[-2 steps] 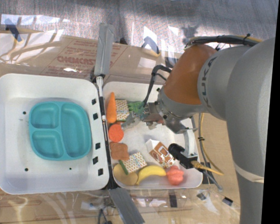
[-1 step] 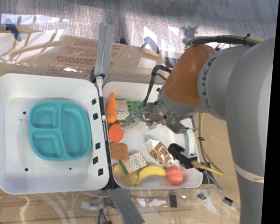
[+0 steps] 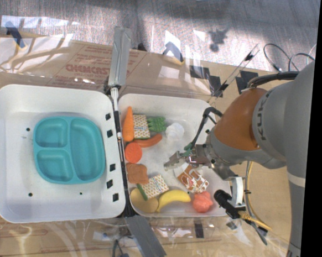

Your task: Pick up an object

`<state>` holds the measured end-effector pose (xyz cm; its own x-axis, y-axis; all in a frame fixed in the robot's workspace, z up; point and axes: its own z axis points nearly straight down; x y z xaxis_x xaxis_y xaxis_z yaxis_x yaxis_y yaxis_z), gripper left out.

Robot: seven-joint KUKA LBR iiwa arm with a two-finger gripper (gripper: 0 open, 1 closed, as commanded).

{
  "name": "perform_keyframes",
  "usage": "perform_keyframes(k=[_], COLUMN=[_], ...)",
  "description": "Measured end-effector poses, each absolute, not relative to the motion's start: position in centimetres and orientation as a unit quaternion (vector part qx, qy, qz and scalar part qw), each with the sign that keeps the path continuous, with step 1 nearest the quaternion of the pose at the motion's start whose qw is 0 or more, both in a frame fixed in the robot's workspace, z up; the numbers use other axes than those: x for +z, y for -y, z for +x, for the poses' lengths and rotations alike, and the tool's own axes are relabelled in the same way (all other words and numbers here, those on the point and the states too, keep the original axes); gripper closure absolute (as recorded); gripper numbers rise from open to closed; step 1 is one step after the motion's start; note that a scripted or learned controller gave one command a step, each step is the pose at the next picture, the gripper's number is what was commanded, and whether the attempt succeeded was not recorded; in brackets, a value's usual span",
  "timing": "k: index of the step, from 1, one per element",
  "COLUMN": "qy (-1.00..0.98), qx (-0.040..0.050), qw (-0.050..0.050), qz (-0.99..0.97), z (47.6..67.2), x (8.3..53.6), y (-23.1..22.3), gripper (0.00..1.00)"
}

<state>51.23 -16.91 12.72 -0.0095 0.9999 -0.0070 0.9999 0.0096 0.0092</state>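
Observation:
The right bin [image 3: 168, 104] holds several toy foods. An orange carrot [image 3: 128, 124], a small printed packet [image 3: 141, 126] and a green item [image 3: 156, 122] lie at its upper left, with a red pepper [image 3: 149, 141] and an orange round piece [image 3: 133, 152] below them. Along the front are a brown piece [image 3: 137, 173], a checkered packet [image 3: 155, 186], a banana [image 3: 173, 197] and a red berry-like piece [image 3: 202, 201]. My gripper [image 3: 175, 160] hangs over the bin's middle, just left of a red-and-white packet [image 3: 193, 180]. Nothing shows in its grasp.
The left bin [image 3: 4, 140] holds a teal divided plate [image 3: 68, 148]. A clear cup-like item [image 3: 174, 130] lies above the gripper. The arm's orange band [image 3: 239, 126] and grey body cover the right bin's right side. Cables [image 3: 243, 212] trail at the bin's front right corner.

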Motion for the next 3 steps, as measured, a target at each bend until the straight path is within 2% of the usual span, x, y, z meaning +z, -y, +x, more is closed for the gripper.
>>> perform_keyframes(k=[1, 2, 3], qy=[-0.749, -0.755, -0.756], qx=[0.0002, 0.0, -0.0005], qw=[0.001, 0.001, 0.0], qz=[0.663, 0.656, 0.655], z=[47.9, 50.6, 50.6], x=[12.2, 9.1, 9.9], y=[20.2, 21.2, 21.2], gripper=[0.0, 0.0, 1.0])
